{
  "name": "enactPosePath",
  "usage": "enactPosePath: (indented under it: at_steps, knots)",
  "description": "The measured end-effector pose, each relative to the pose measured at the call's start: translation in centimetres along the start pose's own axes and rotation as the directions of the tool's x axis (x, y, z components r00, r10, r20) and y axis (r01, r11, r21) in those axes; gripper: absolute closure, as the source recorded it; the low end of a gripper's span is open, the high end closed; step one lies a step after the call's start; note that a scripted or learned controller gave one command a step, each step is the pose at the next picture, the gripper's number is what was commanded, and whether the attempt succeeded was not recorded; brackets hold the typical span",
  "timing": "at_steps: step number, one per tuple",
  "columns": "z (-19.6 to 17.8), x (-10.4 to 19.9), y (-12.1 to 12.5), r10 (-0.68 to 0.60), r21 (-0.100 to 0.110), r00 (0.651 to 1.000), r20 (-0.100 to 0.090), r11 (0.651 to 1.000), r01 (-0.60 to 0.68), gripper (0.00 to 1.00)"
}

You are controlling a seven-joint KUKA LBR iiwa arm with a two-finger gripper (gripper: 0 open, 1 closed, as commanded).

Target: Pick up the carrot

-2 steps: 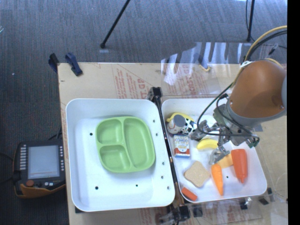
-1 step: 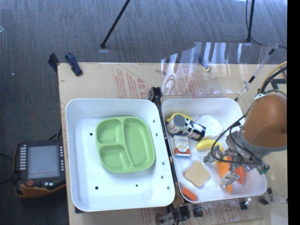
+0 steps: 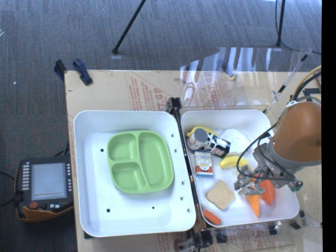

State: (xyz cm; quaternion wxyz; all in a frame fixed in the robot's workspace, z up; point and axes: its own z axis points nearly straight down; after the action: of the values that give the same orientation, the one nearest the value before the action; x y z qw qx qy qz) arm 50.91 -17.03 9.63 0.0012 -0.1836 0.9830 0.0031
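Lettering on the small carton — too blurred to read.

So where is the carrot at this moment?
The carrot lies in the right bin, near its lower right corner, directly under the claw, right of the bread slice and beside another orange piece.

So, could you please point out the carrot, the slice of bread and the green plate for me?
carrot (image 3: 254, 204): camera view, middle of its orange body.
slice of bread (image 3: 220, 195): camera view, centre of its face.
green plate (image 3: 155, 157): camera view, floor of its largest compartment.
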Motion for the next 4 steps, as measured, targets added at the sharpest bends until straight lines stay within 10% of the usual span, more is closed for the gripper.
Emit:
enactPosePath:
  at_steps: [1,2,3,4]
  knots:
    - [-1.8,-2.9,5.3,0.001,0.002,1.000,0.002,1.000,-0.001,1.00]
    - [-4.5,-0.3,2.3,0.513,0.005,0.858,0.002,0.858,-0.513,1.00]
    - [1.1,2.6,1.3,0.363,0.003,0.932,-0.005,0.932,-0.363,1.00]
    - [1.0,2.5,1.3,0.362,0.004,0.932,-0.002,0.932,-0.362,0.00]
